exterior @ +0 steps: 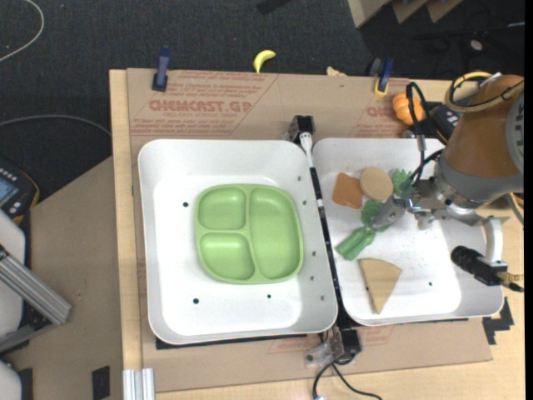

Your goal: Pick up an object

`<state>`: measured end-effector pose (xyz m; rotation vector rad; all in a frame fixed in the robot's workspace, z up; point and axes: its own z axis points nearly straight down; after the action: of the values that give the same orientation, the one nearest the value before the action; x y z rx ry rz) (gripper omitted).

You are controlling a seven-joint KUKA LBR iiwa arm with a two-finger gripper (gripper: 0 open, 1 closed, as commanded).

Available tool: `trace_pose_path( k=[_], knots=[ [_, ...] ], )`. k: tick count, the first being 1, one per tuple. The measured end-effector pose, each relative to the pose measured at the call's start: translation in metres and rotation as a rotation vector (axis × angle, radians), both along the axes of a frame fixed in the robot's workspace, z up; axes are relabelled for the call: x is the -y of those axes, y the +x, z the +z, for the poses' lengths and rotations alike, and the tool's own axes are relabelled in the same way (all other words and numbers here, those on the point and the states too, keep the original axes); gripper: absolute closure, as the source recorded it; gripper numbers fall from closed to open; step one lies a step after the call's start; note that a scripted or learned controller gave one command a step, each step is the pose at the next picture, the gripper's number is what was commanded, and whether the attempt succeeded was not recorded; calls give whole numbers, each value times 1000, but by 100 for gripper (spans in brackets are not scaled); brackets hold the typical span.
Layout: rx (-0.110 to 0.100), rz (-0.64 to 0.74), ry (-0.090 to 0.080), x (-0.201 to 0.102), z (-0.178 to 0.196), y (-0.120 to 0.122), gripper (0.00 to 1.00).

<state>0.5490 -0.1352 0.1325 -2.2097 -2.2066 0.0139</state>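
The surface (pixel 250 98) is a brown board carrying two shallow white bins side by side. The left bin (pixel 166 173) holds a green divided plate (pixel 248 233) lying flat near its middle, with bare white floor all round it. The right bin (pixel 433 294) holds the loose pieces, and the arm (pixel 487 152) reaches in from the right and hangs over its far right part.

The tool (pixel 398 208) sits low among the pieces in the far half of that bin, at the upper end of a green elongated object (pixel 358 240) that runs down and to the left from it. How far the tool stands open, and whether it has hold of anything, I cannot tell: its tip is lost among the green shape and the wrist hardware.

Just beside the tool on the far side lie a round tan piece (pixel 376 183) and an orange-brown block (pixel 347 191), touching or nearly so. A tan wedge (pixel 381 282) lies apart, toward the near edge.

My judgement is that the green object is the likely target. A clean pick would mean closing across its narrow width and lifting straight up, since the crowded far side leaves little room to slide. Open floor lies near and right; the divider between the bins is close on the left.
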Motion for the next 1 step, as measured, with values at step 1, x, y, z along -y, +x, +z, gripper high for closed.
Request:
trace_pose_path(
  k=[1],
  knots=[
    [11,-1,-4,-14,-51,-63,0]
  ],
)
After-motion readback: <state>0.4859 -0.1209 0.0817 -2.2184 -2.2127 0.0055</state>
